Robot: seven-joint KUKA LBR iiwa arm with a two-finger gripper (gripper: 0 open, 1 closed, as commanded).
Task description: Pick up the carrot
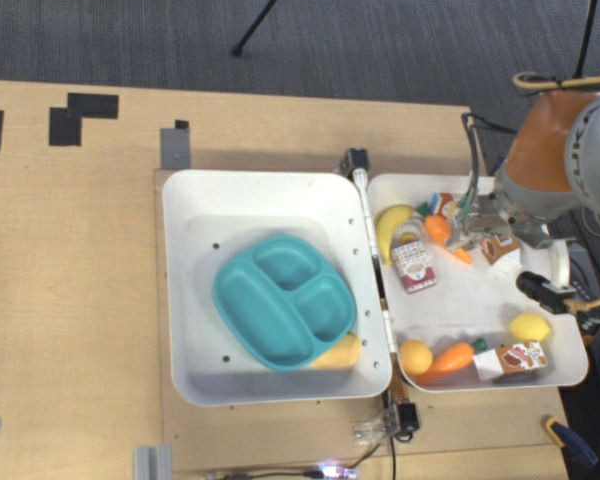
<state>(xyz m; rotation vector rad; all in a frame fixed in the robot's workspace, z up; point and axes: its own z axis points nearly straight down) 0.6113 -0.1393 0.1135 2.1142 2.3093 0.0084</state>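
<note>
Two carrots lie in the right bin. One orange carrot with a green top is near the bin's back, beside a banana. Its thin end runs toward the front right, under the gripper. The other carrot lies at the front edge, between a small orange fruit and a juice carton. My gripper is down over the thin end of the back carrot, and the arm's grey wrist and orange band rise behind it at the right.
A small red-and-white carton lies just left of the gripper. A brown packet and a lemon are to its right and front. The left bin holds a teal divided plate with a yellow item at its front edge.
</note>
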